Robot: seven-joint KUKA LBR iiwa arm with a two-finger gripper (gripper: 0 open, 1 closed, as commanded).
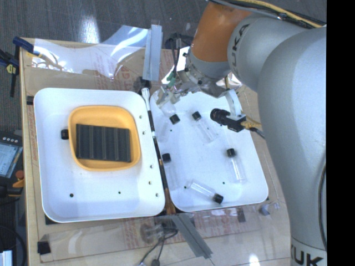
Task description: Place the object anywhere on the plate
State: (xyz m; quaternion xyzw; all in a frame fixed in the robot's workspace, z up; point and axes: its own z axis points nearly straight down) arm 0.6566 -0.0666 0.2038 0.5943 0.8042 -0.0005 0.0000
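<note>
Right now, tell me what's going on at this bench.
A grey KUKA arm reaches in over the right bin, its gripper low at that bin's far left corner. Several small clear vials with black caps lie scattered in that bin. The yellow plate, with a dark ribbed insert, sits in the left bin. No vial is on the plate yet.

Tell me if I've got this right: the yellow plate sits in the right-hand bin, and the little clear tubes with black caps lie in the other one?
Not quite. The camera view shows the yellow plate in the left bin, not the right one. The rest fits once the sides are swapped: the little clear tubes with black caps lie in the other bin, the right one, under the robot's arm.
</note>
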